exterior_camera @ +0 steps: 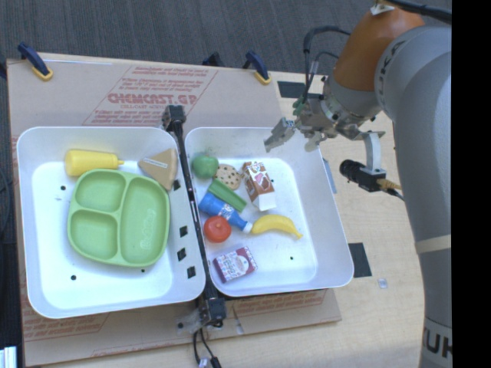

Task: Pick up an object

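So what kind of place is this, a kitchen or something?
Probably a robot lab, not a kitchen. A grey robot arm reaches over two white bins of toy food, like a banana, and the cardboard under them is clamped to a bench.

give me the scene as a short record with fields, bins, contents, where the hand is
left bin: green divided plate, yellow bottle, tan wedge
right bin: green ball, cookie, brown and white carton, green stick, blue bottle, tomato, banana, red packet
hand: above the right bin's far right corner, nothing seen between its fingers
arm: reaching in from the right
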Robot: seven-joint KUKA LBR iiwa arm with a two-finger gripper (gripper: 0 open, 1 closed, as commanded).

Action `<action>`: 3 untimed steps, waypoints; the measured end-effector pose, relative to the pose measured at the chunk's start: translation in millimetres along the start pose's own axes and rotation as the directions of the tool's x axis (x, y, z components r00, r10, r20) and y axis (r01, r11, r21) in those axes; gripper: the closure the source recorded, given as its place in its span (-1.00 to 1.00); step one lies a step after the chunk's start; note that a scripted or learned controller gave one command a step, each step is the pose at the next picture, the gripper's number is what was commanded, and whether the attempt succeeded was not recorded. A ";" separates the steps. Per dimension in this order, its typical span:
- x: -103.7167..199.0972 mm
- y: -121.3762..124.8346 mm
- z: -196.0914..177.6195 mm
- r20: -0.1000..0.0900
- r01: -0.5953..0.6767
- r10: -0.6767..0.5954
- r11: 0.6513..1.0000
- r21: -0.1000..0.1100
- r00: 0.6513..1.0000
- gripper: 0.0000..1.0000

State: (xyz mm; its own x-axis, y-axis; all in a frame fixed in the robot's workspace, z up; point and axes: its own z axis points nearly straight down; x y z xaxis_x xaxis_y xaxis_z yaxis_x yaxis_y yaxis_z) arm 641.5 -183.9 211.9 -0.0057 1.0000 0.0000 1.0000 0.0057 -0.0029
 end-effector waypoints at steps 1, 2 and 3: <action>29.1 -43.0 26.8 0.000 0.000 0.000 1.000 0.001 1.000 -1.00; 26.1 -100.9 121.0 -0.001 0.001 -0.001 1.000 0.002 1.000 -1.00; 25.9 -100.0 110.3 0.000 0.007 -0.007 1.000 0.002 1.000 1.00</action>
State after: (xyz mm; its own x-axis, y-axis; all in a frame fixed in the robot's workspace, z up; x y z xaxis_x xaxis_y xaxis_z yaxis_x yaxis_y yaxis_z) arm 541.0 -158.6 101.9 -0.0128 0.9999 -0.0003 0.9999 0.0128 -0.0052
